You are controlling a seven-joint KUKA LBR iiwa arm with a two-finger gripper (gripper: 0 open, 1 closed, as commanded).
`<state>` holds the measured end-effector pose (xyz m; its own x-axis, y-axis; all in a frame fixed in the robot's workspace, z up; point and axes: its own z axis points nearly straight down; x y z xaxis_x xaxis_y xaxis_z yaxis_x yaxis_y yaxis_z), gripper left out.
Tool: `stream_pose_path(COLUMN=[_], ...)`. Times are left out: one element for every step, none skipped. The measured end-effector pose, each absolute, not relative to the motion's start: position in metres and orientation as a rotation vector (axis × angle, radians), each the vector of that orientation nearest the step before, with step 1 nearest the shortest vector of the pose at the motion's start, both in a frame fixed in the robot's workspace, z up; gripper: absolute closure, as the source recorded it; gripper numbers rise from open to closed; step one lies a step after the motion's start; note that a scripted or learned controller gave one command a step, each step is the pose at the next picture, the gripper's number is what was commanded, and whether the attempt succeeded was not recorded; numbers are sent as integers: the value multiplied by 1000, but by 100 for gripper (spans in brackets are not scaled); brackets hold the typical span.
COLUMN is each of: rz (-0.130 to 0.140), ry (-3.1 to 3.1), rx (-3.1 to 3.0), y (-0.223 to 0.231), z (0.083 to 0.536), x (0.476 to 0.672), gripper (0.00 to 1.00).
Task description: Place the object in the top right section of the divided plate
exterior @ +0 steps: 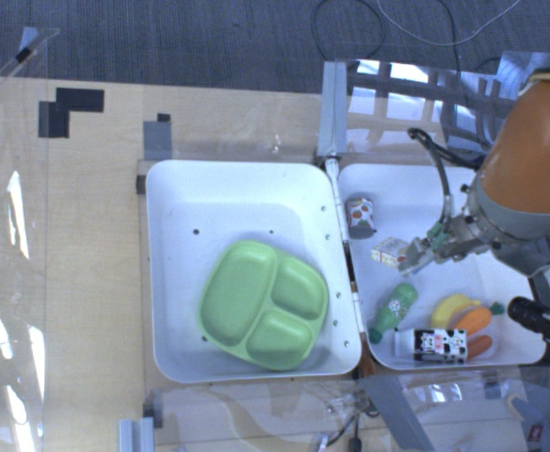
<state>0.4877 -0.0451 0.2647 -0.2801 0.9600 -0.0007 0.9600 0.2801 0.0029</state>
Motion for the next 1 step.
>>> stream_pose_path(rz=[3], ry=[2543], rx=[1841], y=[0], z=[237], x=[491], gripper=[100])
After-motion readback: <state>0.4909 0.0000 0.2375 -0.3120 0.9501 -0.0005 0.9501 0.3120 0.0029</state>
